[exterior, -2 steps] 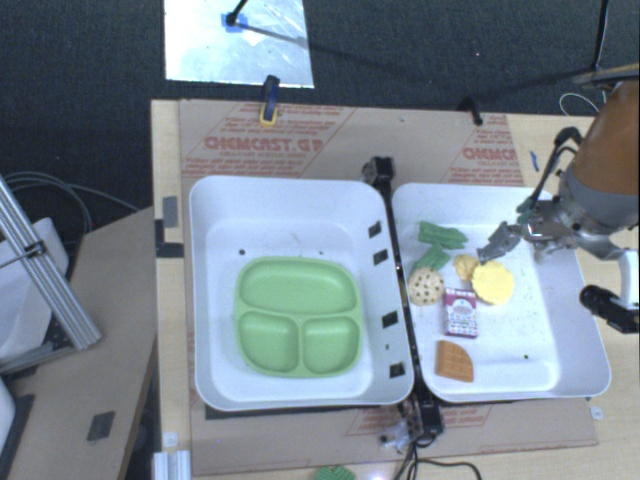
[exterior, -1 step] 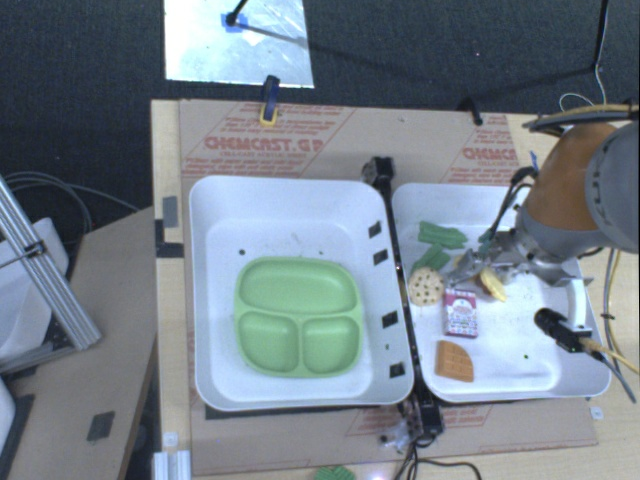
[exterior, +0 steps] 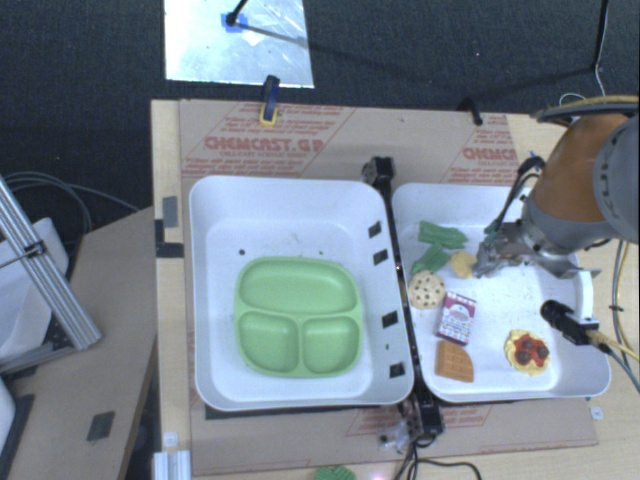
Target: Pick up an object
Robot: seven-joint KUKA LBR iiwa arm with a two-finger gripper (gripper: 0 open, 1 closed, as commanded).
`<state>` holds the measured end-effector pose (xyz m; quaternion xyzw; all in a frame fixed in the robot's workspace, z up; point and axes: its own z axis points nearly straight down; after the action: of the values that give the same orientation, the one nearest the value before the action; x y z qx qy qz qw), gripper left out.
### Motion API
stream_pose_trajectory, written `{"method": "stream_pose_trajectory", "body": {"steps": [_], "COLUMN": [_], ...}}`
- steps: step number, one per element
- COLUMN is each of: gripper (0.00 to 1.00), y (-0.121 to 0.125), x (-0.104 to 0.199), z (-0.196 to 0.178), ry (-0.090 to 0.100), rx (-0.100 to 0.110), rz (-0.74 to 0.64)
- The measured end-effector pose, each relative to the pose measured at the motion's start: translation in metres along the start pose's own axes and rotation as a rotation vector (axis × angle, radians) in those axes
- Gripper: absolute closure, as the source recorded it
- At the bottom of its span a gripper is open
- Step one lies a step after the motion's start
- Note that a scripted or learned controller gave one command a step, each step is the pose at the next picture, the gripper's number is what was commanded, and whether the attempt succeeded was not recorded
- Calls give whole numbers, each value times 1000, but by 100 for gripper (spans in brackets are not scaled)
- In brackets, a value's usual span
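My gripper (exterior: 490, 258) reaches down into the right bin (exterior: 575, 376) from the right, its tip just right of a small yellow piece (exterior: 462, 264). Whether it touches that piece is unclear. Left of the tip lie two green toy pieces (exterior: 441, 234), one above the other. In front of these are a chocolate-chip cookie (exterior: 426, 289), a small red and purple box (exterior: 457, 318), an orange cracker (exterior: 454, 361) and a berry tart (exterior: 528, 350). Nothing shows held in the gripper.
The left bin (exterior: 210, 218) holds a green divided plate (exterior: 297, 315). A black clamp (exterior: 379, 170) sits where the two bins meet at the back. A black fitting with a cable (exterior: 567, 324) hangs over the right bin's right side, near the tart.
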<state>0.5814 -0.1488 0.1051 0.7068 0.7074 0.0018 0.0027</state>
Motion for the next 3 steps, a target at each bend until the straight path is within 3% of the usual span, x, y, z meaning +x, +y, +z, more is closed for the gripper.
{"method": "stream_pose_trajectory", "body": {"steps": [1,2,3], "gripper": [0,0,0], "y": [0,-73,-62], "x": [0,27,42], "z": [0,-60,-95], "ry": [0,3,1], "rx": [1,5,0], "rz": [0,1,-5]}}
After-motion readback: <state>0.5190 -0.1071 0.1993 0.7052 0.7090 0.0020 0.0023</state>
